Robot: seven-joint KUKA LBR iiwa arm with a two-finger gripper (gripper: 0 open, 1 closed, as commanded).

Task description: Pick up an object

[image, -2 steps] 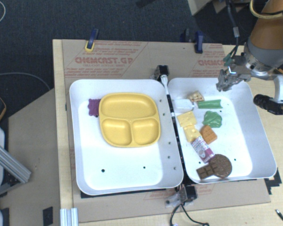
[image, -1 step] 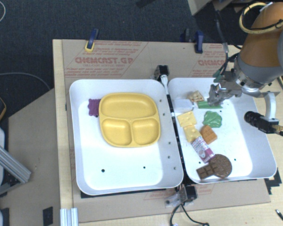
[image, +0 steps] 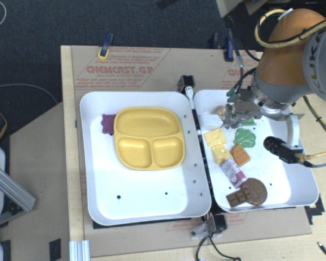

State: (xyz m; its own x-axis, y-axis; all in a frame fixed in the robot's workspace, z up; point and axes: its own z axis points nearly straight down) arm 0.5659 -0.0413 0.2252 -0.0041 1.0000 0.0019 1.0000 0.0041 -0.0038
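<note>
Arm w/ gripper (image: 234, 115) low in right bin (image: 304, 186), upper part, by green leafy item (image: 245, 137); can't tell grip state. Below: cheese wedge (image: 215, 138), cracker (image: 240, 155), pink packet (image: 232, 172), brown cookie (image: 254, 191). Left bin (image: 141, 200): yellow divided tray (image: 150, 137), purple item (image: 107, 124) touching its left edge.

Even, fairly bright overhead light; white bins (image: 98, 162) near overexposed, little surface detail. Soft glare patch on orange band (image: 293, 34) of arm. Shadows faint and short: thin dark edge beneath yellow divided tray (image: 149, 136), slight shade below arm on right bin. Dark carpet (image: 43, 26) underexposed, grainy. Overall low resolution, mild softness; small items lack crisp edges
</note>
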